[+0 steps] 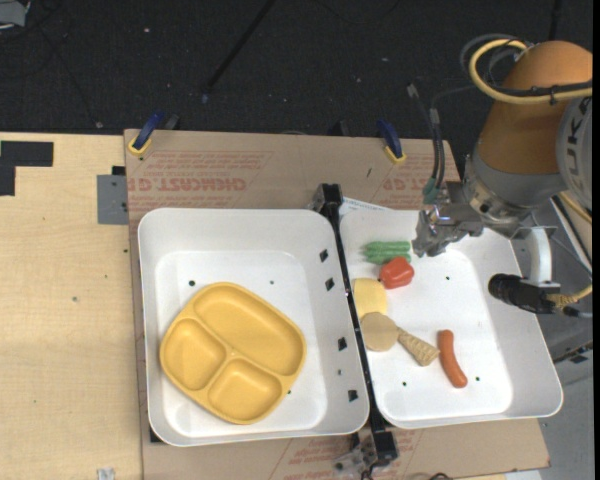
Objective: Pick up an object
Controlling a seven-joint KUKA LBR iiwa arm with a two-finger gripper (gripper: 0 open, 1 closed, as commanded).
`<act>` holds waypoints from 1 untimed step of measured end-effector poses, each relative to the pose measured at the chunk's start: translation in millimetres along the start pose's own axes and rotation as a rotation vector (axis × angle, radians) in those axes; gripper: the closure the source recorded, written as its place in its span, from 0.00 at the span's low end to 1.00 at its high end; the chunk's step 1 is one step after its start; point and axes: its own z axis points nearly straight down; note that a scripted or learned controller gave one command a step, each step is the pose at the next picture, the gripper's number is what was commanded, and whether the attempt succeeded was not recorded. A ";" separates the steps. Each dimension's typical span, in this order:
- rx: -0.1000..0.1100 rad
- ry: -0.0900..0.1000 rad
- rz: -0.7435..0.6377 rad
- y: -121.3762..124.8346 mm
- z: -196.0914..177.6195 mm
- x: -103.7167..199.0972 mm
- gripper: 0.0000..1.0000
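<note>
1. The arm [525, 118] reaches in from the right, its orange band high over the right bin's [525, 393] far right corner.
2. The tool [430, 238] hangs over the far part of that bin, just right of the green piece [385, 250] and above the red pepper [397, 273]. Its fingers are small and dark against the clutter, so I cannot tell how they stand, and nothing can be made out between them.
3. The green piece lies flat near the bin's far wall; the red pepper sits just in front of it, close enough that they seem to touch.
4. Nearer the divider lies a pale yellow piece [369, 294], and just in front of it a tan round [378, 331] (the two overlap in this view).
5. A cone [417, 347] lies beside the tan round, its narrow end pointing right.
6. A sausage [452, 358] lies a little right of the cone, apart from it.
7. The left bin [170, 238] holds a yellow tray [232, 351] with three compartments, set toward the near side.
8. Both bins rest on cardboard [250, 173] on the worktop [50, 308], held by clamps [390, 140] at the far edge.
</note>
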 end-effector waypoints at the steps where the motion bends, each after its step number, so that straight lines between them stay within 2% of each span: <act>1: 0.000 0.000 0.001 -7.8 -1.8 47.9 1.00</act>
